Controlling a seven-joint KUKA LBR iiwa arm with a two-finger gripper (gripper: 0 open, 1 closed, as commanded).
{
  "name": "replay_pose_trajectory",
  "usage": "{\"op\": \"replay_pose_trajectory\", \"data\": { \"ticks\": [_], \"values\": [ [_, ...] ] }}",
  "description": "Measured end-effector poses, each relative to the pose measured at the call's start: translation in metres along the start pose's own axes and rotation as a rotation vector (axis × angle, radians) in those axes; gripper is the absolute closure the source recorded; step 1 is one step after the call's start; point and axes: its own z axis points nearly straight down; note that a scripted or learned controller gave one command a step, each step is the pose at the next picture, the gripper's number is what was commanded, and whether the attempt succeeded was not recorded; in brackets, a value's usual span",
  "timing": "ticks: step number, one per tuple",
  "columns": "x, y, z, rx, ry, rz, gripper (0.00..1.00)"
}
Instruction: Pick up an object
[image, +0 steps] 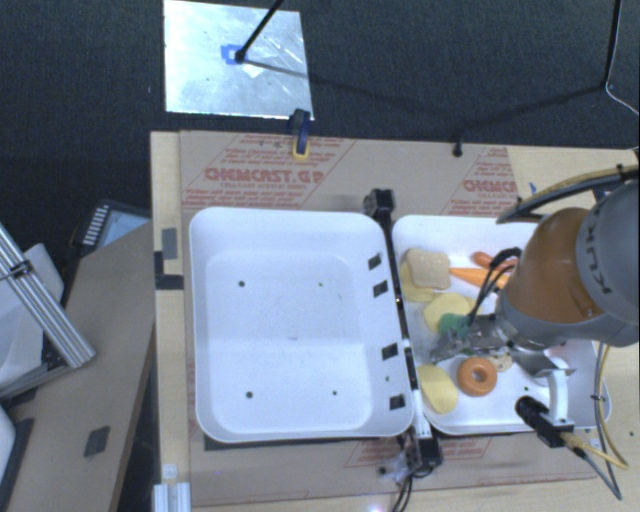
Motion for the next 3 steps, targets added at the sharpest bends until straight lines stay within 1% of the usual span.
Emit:
{"op": "replay_pose_trajectory", "data": {
  "ticks": [1,2,3],
  "values": [
    [-0.002,0.002,-0.012,-0.004,-0.002,0.002,1.00],
    [0.011,-0.013,-0.151,-0.010,0.000,-0.001,1.00],
    [0.073,-0.007,-0.321,-0.015,0.002,-0.008,1.00]
  ]
}}
